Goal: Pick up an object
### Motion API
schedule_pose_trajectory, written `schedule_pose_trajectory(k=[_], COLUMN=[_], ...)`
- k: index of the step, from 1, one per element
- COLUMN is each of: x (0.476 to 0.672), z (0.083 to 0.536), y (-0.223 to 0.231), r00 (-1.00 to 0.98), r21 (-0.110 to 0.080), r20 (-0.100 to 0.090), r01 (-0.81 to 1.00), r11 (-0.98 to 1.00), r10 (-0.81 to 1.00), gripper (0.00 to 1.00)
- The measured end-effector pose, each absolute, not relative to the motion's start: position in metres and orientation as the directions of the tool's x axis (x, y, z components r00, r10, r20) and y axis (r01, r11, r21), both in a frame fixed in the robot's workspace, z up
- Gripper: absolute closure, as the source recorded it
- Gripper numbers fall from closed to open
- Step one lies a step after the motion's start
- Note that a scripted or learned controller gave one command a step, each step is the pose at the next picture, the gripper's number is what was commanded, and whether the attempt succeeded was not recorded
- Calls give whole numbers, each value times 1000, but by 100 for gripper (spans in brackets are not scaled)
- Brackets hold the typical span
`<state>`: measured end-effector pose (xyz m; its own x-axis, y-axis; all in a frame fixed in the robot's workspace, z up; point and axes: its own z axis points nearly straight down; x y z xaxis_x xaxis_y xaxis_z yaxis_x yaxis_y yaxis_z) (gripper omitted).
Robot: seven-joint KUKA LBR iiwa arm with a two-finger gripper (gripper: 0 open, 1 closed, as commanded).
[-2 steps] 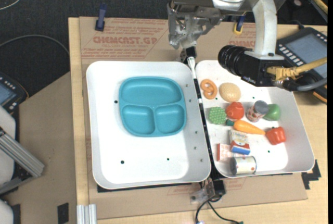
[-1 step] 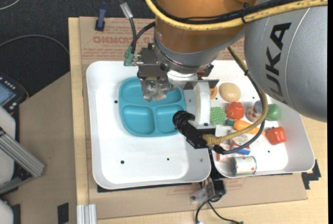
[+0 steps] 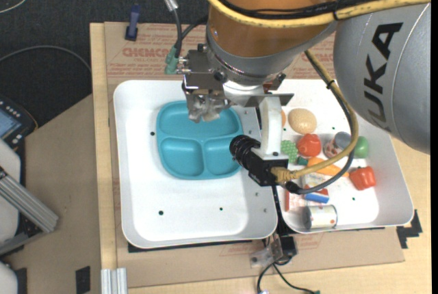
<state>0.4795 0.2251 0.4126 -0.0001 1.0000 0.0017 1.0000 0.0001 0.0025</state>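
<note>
One teal divided plate (image 3: pixel 198 149) – long axis level – under the pincer (image 3: pixel 205 111).

arm (image 3: pixel 287 5) reaching leftward, gripper (image 3: pixel 205 110) pointing down

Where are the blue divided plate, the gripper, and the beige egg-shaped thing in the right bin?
blue divided plate (image 3: pixel 183 152): camera view, lower left compartment.
gripper (image 3: pixel 204 113): camera view, between its fingertips, over the plate's upper edge.
beige egg-shaped thing (image 3: pixel 302 120): camera view, its rounded middle.
</note>
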Motion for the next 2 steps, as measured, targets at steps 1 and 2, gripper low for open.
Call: schedule_pose_trajectory(k=[1, 2], x=[486, 484], z=[314, 516], y=[224, 224], r00=[2, -2], r21=[-10, 19], r20=[-4, 10], r01=[1000, 1000], r11=[-2, 2], r10=[1000, 1000], gripper=[100, 100])
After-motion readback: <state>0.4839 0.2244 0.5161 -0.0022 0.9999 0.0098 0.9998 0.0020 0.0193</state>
